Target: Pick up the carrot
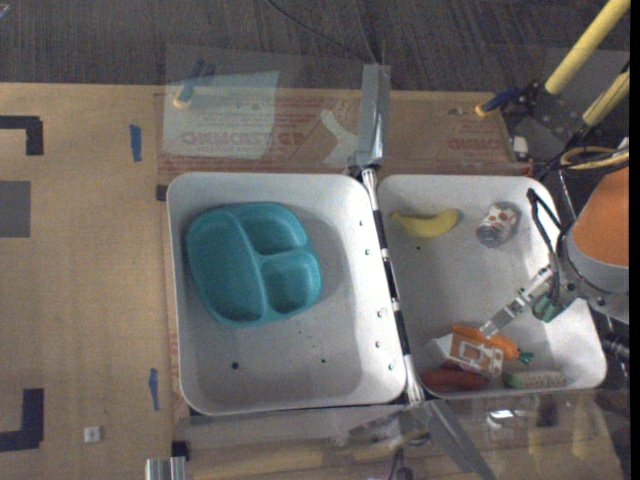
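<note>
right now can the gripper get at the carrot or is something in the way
Probably yes. The gripper sits just above the carrot, nothing between them, though a white carton lies against the carrot and may crowd the grasp.

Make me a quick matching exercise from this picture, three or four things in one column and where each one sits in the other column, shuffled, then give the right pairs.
Things:
1. teal plate
2. banana
3. small can
4. carrot

Places:
A. right bin, far right corner
B. right bin, near side, by the gripper
C. left bin
D. right bin, far left corner

Pairs: 1-C, 2-D, 3-A, 4-B
</note>
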